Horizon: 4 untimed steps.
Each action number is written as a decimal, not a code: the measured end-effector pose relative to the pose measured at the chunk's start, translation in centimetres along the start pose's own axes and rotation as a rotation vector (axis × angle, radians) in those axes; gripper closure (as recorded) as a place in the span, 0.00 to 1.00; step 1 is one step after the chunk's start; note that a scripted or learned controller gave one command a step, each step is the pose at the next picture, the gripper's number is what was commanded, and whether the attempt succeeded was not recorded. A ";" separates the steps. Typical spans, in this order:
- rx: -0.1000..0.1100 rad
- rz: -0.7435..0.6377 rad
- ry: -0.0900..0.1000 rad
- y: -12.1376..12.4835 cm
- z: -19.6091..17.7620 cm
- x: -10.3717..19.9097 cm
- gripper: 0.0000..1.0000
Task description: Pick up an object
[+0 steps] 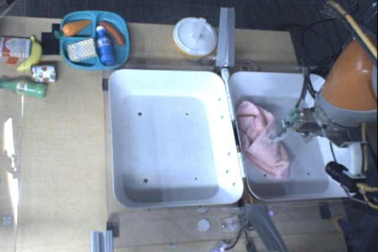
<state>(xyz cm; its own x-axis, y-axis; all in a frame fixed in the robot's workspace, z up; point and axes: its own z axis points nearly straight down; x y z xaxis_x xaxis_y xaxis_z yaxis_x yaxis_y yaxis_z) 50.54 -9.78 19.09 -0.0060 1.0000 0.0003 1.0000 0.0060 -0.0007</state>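
A crumpled pink cloth (261, 137) lies in the right bin (307, 177), against its left side. My gripper (284, 128) hangs over that bin, reaching in from the right, with its fingertips just at the cloth's right edge. The fingers look slightly apart and nothing shows between them. The orange band of the arm (352, 82) sits above the wrist at the right.
The left bin (171, 138) lies beside the right one. Behind the bins stand a teal divided tray (94, 38) with toy food and a white lidded container (195, 37). A banana, a small can and a green bottle lie at the far left.
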 end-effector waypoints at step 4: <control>-0.019 -0.333 -0.006 11.9 9.7 0.5 0.00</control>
<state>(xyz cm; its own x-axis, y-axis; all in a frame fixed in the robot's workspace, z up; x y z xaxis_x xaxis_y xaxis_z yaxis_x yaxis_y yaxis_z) 62.44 -9.25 9.36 -0.3324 0.9431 -0.0088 0.9429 0.3326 0.0171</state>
